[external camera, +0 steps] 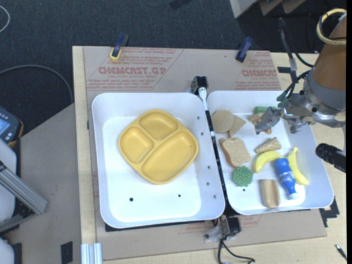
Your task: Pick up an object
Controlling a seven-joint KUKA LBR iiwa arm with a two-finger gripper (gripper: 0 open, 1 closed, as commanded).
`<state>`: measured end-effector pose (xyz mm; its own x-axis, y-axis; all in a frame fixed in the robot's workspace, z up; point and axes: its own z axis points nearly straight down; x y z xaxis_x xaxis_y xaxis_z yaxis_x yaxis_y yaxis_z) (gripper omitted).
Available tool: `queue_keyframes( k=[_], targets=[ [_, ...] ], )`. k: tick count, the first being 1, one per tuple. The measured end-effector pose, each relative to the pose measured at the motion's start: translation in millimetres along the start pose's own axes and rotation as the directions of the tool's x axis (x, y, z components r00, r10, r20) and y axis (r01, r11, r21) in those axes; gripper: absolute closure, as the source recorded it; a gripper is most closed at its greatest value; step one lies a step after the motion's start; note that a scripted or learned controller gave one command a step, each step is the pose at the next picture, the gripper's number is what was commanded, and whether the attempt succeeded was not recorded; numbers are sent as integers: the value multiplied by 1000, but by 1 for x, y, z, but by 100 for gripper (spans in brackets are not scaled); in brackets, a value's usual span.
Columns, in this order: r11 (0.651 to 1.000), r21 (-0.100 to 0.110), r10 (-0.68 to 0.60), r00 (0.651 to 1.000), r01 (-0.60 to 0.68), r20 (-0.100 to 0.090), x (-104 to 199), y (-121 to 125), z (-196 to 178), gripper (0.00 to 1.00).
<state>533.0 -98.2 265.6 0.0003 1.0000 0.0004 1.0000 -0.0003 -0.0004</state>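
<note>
My gripper (281, 124) hangs over the back of the right bin (324, 199), open, with its two fingers spread and bare white bin floor showing between them. A small brown piece (263, 124) lies right at the left fingertip, and a green item (258, 112) sits just behind it. Below the gripper lie a tan wedge (268, 145), two yellow bananas (265, 160) (299, 167) and a blue bottle (285, 175). Nothing is between the fingers.
The right bin also holds round tan pieces (225, 122), a toast slice (235, 152), a green broccoli (242, 176) and a tan bun (269, 192). A yellow divided plate (158, 146) lies in the left bin (110, 202). A clamped divider (209, 131) separates the bins.
</note>
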Motion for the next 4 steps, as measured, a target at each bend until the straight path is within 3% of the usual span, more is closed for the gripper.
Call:
queue_keyframes(
  k=[3, 4],
  targets=[
    [1000, 4, 0, 1000, 0, -1, -7, 7, 156, 0],
    [1000, -4, -1, 1000, 1, -4, -6, 10, 176, 0]
  ],
)
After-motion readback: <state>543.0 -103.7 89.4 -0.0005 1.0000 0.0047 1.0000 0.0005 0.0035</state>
